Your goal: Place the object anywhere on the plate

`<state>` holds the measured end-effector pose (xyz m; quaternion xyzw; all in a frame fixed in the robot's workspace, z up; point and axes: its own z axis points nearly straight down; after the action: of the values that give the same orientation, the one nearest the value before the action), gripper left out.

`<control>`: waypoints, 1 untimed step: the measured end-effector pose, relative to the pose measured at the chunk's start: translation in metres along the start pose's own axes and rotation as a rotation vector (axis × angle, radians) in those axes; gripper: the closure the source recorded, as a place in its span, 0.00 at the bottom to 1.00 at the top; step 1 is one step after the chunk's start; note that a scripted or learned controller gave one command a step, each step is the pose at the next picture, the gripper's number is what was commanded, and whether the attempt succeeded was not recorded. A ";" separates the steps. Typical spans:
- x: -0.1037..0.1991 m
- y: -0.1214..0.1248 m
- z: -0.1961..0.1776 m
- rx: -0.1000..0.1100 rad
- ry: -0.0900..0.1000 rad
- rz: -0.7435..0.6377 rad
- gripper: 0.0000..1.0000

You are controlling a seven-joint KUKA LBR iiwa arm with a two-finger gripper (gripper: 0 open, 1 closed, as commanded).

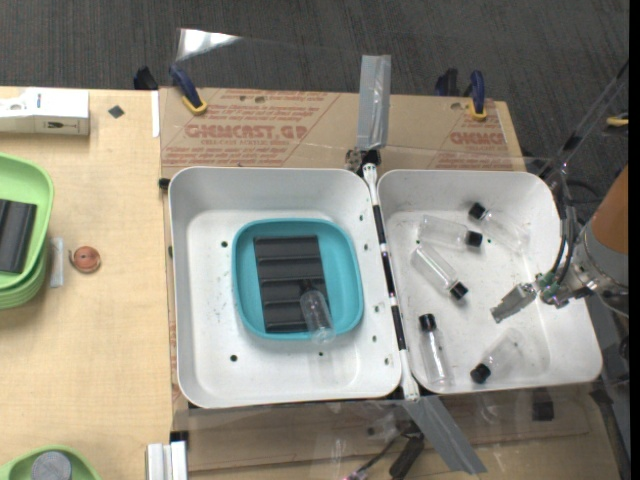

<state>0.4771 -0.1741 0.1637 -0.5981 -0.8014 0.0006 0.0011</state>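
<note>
- The gripper [512,304] hangs low over the right side of the right bin [540,193]. At this slant it is a grey blur, so I cannot tell whether it is spread or closed, and I see nothing caught in it.
- Just around it is bare white floor. One black-capped vial [481,373] lies below it near the front wall, and another clear vial [440,273] lies toward the bin's middle, apart from the tool.
- Further out, a long vial [430,340] lies by the divider [380,258], with a couple more up near the back.
- Across the divider in the left bin [200,268] sits the teal plate [243,268] with its black ridged insert [285,268].
- A clear vial on the plate [315,311] rests at the lower right of the insert, leaning out toward the teal rim.
- My read is that the placing looks done for that vial, since it lies within the plate's outline.
- If another is wanted, the step in hand is a fresh pick from the right bin.
- That would call for a short drop onto one of the loose vials, a square pinch across its body, a lift clear of the divider, then a carry left.
- There is plenty of open plate at the upper left.
- The pinch points are the right bin's side wall close beside the wrist, the raised divider and the plate rim.
- Clear round vials may well roll away from a glancing touch.
</note>
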 end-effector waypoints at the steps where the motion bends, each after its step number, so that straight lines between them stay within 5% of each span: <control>1: -0.046 -0.013 -0.109 -0.002 -0.003 0.058 0.00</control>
<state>0.4782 -0.2215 0.2730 -0.6212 -0.7837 0.0007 -0.0004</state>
